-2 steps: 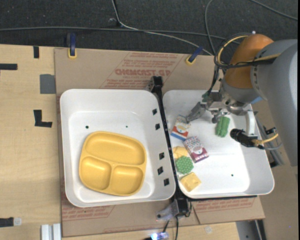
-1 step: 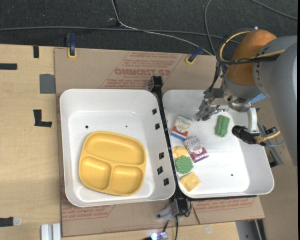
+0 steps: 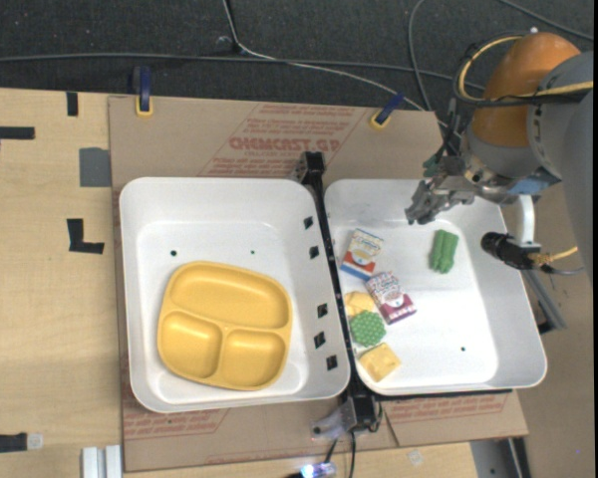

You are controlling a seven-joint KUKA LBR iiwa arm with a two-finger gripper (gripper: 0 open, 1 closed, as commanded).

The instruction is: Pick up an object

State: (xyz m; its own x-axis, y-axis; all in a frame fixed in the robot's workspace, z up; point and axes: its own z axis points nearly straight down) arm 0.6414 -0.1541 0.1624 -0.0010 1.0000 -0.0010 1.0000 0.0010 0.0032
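Just gripper (image 3: 422, 210) near bin's (image 3: 419, 189) far rim

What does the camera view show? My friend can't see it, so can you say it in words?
A grey and orange robot arm reaches in from the right, its gripper hovering over the right white bin, near a green block and some small snack packets. The left white bin holds a yellow divided tray.

Back: dark carpet-like floor (image 3: 279, 8) across the top of the frame, black cables (image 3: 279, 56) trailing over it.
Bench: pale wooden top (image 3: 40, 297), black tape marks (image 3: 80, 235) at left.
Centre: brown cardboard sheet (image 3: 269, 142), clamped by blue clips (image 3: 142, 90) along its upper edge.
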